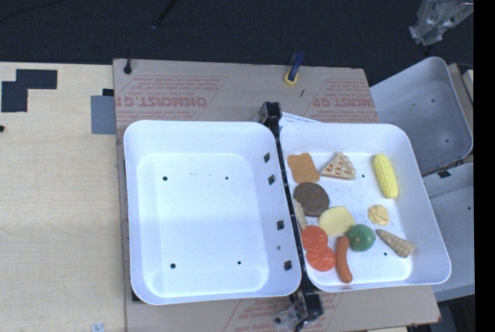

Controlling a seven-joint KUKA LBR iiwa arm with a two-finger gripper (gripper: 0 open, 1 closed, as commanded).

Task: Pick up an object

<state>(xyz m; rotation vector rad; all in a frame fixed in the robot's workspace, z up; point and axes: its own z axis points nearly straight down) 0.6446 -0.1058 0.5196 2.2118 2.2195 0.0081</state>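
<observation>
- Corn cob (386, 175): the suggested pick target. It lies in the upper right part of the right bin (433, 245), apart from the other items. Its long axis runs near-vertical in the frame, the top end leaning slightly left.
- Left bin (147, 207): largest surface in the frame, at centre-left, sharing a black divider with the right bin.
- Right bin contents, in descending size: brown disc (312, 198) at bin centre-left; orange toast slice (303, 167) above it; waffle wedge (339, 167) beside the toast; yellow round piece (336, 220); red round piece (315, 238); sausage (343, 258) near the lower rim, long axis near-vertical; green round piece (360, 237); cone (397, 244), tip pointing lower right; small tan piece (378, 213).
- Gripper (442, 11): at the upper right corner of the frame, well apart from both bins. Whether the pincer is apart or together cannot be told at this range.
- Procedure, as judged: the pick has not begun. Bring the gripper above the corn cob, set the closing direction across its short axis, and descend at mid-length. Avoid the crowded cluster at lower centre, where neighbouring pieces touch.
</observation>
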